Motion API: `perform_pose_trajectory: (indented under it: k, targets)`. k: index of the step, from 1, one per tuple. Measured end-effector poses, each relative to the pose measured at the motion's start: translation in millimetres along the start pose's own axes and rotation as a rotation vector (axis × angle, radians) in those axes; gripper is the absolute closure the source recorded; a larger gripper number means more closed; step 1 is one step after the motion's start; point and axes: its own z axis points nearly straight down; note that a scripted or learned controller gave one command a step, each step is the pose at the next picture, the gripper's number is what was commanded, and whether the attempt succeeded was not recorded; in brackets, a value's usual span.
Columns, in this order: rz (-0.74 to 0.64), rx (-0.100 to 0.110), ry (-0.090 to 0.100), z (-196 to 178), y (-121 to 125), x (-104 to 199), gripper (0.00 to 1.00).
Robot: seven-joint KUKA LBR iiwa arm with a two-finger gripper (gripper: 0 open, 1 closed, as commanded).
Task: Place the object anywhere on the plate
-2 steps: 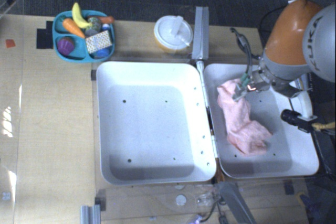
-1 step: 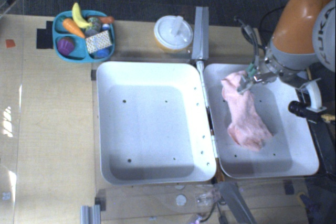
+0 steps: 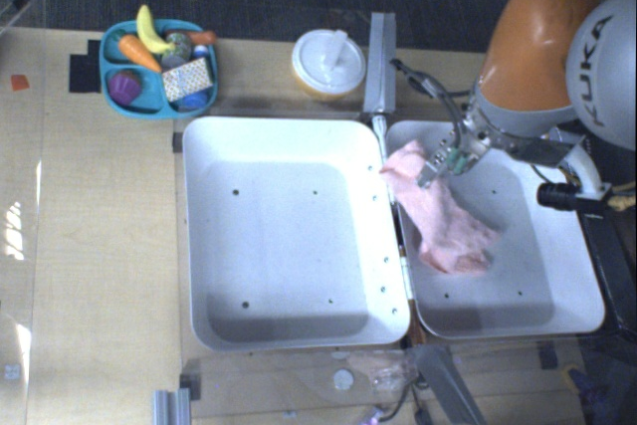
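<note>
Wooden surface carries two shallow white bins side by side. Left bin: the larger of the two in view, bare white floor with a few small dark holes. Right bin: holds a pink cloth and takes the arm's shadow on its floor. KUKA arm, grey with a broad orange band, enters from the far right and angles down toward the far-left part of the right bin. Pink cloth: crumpled, runs from the far-left corner of the right bin down toward the bin's middle; its far end laps against the rim next to the divide between the bins. Claw sits at the far end of the cloth, right over or against the fabric; whether its fingers are spread or closed, and whether any cloth is pinched between them, cannot be told at this slant. Blue compartment tray on the surface at far left, well apart from the bins, with toy food: a banana, a carrot, a purple piece. White lidded tub with yellowish rim stands just beyond the far edge of the left bin.
</note>
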Motion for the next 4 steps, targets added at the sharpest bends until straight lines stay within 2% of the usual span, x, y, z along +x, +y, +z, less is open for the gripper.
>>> perform_pose_trajectory:
  k: [2, 3, 4]
  targets:
    - [-0.803, -0.004, -0.002, 5.5, 77.0, 79.7, 1.00]
    - [-0.851, -0.006, -0.003, -2.8, 111.6, 119.1, 1.00]
    - [-0.851, -0.006, -0.003, -2.9, 111.6, 119.0, 0.00]
